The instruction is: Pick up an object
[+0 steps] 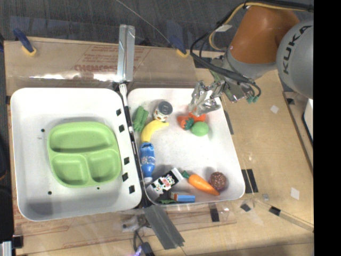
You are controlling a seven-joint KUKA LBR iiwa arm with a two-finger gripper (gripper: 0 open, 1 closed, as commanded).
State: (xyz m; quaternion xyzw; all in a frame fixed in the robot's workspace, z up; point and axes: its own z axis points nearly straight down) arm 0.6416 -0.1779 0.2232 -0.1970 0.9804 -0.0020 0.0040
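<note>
You see a lime-green divided plate (83,154) in the white left bin (26,105), and in the white right bin (226,159) a yellow banana (152,129), orange carrot (201,183), blue bottle (147,159) and black-and-white patterned toy (165,182).

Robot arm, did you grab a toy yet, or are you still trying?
Done: the gripper has reached the right bin, right above the orange toy and green ball. In hand: nothing visibly held. Left: grabbing one and lifting it. The banana and carrot lie untouched.

Tan tabletop (266,143) fills the frame, carrying two white bins touching: left bin (26,159) mid-left, right bin (226,159) at center.
</note>
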